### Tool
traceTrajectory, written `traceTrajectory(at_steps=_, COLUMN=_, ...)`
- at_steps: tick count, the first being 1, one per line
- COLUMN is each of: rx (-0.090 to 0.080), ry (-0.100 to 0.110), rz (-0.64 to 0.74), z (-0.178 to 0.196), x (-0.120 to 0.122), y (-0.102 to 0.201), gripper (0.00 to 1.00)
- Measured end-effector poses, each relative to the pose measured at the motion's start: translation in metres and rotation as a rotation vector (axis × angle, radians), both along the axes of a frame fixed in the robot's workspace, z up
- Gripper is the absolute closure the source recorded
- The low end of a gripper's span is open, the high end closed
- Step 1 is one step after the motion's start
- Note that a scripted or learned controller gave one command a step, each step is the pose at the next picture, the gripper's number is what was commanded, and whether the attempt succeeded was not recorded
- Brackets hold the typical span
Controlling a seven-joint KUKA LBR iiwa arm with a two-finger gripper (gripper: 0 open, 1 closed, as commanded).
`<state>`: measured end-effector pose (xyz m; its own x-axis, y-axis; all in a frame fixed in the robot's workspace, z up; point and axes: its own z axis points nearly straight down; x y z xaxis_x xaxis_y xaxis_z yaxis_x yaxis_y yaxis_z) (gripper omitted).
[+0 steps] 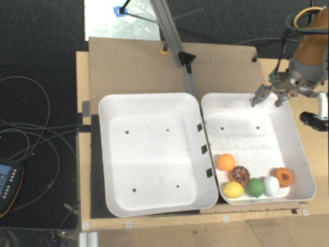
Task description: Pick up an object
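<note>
My gripper (268, 100) hangs over the far edge of the right bin (247, 133), open, with nothing between its two fingers. Along that bin's near edge lie several small objects: an orange ball (226, 162), a brown sprinkled donut (240, 174), a yellow lemon (233, 190), a green ball (254, 188), a white egg (271, 186) and an orange ring (284, 176). All of them sit well below the gripper, apart from it.
The left bin (149, 153) lies beside the right one, joined by black clips (204, 148). A slanted grey pole (169, 24) crosses the back of the bench. Cables and a pendant (7, 181) lie on the floor at left.
</note>
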<state>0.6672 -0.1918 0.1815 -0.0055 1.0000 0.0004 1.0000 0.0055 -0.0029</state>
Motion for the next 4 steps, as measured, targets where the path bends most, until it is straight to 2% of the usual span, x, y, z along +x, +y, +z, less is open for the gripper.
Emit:
traceTrajectory(at_steps=1, rx=0.000, ry=0.000, rz=0.001, z=-0.060, x=-0.006, y=0.006, gripper=0.00)
traceTrajectory(at_steps=2, rx=-0.001, ry=-0.002, rz=0.001, z=-0.092, x=-0.005, y=0.007, gripper=0.00)
traceTrajectory(at_steps=3, rx=-0.003, ry=-0.009, rz=0.004, z=-0.078, x=-0.003, y=0.006, gripper=1.00)
traceTrajectory(at_steps=4, rx=-0.003, ry=-0.011, rz=0.000, z=-0.031, x=0.002, y=0.001, gripper=1.00)
